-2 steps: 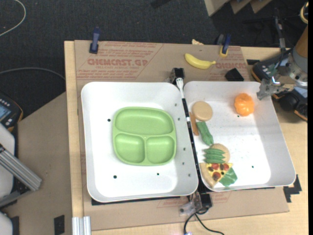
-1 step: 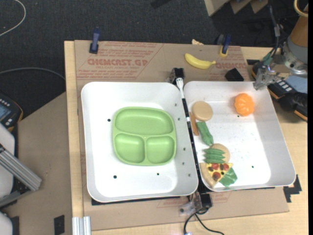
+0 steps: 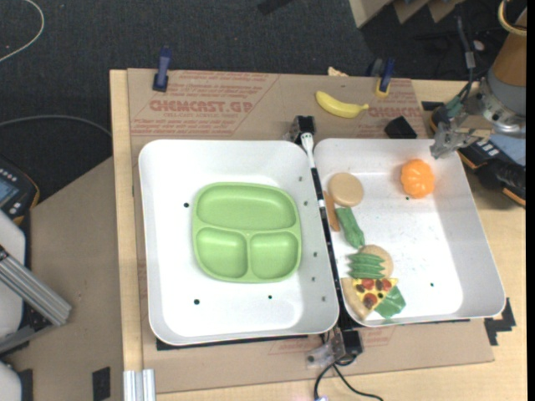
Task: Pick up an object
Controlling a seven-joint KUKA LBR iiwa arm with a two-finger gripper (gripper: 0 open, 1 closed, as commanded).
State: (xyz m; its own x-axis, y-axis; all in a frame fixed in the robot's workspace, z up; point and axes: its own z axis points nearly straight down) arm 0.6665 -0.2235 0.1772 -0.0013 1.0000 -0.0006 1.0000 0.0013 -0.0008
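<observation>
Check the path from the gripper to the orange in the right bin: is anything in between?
Nothing visible blocks it. The gripper sits at the right bin's upper right rim, and the orange lies just below and left of it on bare bin floor. The other toy foods cluster along the bin's left side, away from that path.

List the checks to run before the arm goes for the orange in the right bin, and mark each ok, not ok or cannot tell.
1. Orange lies in the right bin, apart from other items: ok.
2. Space around the orange for fingers: ok; the nearest item, the round tan piece, lies well aside.
3. Gripper over the orange: not ok; it sits at the bin's upper right rim, offset from the fruit.
4. Gripper free of any object: ok, nothing seen between its fingers.
5. Finger opening wide enough: cannot tell.
</observation>
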